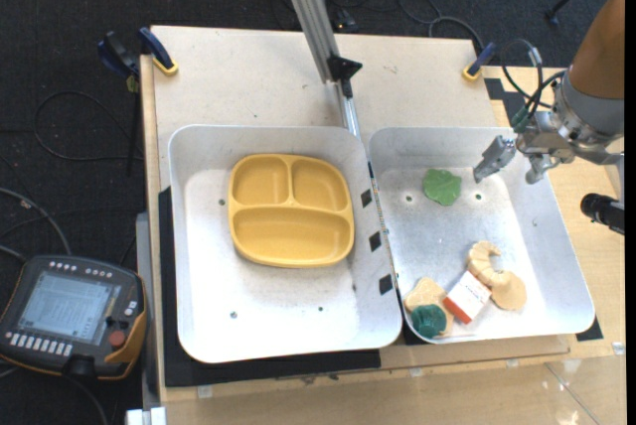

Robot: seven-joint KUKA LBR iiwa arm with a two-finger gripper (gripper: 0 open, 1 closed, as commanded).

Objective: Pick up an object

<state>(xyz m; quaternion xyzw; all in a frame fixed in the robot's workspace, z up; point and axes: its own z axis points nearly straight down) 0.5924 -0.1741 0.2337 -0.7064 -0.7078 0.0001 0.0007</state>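
**Approach step: gripper poised above the right bin**

The two-finger gripper hangs spread and empty. The flat green leaf-shaped toy lies on the shallow white right bin, just left below it. Next: shift left, descend, close.

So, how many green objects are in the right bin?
2. A light green piece lies near the bin's middle, below the gripper. A dark green one sits at the front edge, touching a tan item.
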